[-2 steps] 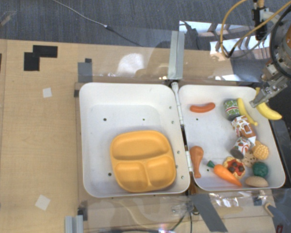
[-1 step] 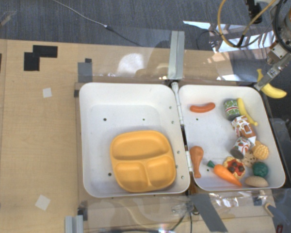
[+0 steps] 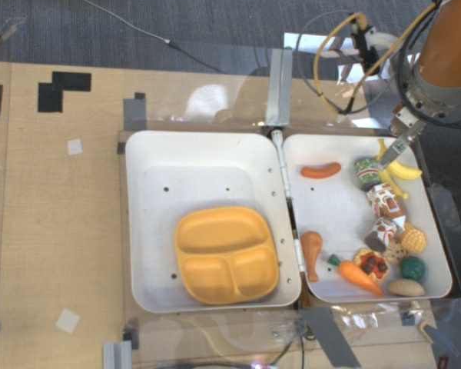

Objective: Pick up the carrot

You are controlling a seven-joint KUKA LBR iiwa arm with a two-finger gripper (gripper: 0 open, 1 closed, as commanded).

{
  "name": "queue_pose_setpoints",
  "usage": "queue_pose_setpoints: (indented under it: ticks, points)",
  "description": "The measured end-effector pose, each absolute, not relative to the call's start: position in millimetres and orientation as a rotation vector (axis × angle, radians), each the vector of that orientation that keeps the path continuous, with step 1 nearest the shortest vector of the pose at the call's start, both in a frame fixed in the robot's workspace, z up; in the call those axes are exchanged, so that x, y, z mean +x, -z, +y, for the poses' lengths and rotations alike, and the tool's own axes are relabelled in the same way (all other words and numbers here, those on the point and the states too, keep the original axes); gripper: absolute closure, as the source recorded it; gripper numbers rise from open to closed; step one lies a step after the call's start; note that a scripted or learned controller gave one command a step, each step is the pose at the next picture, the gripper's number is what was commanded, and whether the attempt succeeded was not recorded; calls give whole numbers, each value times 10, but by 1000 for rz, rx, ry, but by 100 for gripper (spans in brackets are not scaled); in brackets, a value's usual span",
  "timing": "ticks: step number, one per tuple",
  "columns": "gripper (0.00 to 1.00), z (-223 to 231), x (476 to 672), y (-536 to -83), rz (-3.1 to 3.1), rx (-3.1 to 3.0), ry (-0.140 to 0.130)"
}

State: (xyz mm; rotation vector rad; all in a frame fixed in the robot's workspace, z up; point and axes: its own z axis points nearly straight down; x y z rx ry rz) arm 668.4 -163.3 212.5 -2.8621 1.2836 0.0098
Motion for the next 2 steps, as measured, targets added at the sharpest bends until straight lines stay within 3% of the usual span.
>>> queue_pose_setpoints:
  ticks: [1, 2]
  points:
    - [100, -1901, 6703, -2520, 457, -3106, 18]
    - [100, -2035, 6303, -1370, 329, -3119, -4]
